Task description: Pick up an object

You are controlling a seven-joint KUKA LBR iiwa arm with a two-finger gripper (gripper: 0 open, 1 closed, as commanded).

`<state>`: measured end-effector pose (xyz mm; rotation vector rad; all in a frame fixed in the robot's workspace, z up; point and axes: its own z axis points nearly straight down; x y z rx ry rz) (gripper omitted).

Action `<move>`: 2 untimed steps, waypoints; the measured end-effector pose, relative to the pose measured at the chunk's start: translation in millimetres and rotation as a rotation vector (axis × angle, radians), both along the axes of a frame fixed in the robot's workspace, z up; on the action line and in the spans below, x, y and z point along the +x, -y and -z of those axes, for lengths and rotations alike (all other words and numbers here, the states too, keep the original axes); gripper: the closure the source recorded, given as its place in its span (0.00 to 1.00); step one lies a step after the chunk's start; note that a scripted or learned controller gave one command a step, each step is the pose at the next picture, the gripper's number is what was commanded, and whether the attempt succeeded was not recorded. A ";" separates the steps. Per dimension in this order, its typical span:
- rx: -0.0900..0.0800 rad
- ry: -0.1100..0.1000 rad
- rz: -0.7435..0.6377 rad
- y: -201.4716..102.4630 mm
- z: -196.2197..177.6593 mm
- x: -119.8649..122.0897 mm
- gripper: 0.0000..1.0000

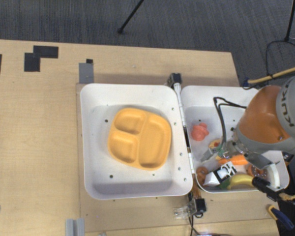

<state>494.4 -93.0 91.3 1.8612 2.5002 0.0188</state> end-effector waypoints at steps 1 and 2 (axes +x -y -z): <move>0.006 -0.009 0.164 -2.6 1.2 -2.5 0.00; -0.006 -0.004 -0.209 1.7 0.7 -1.0 0.00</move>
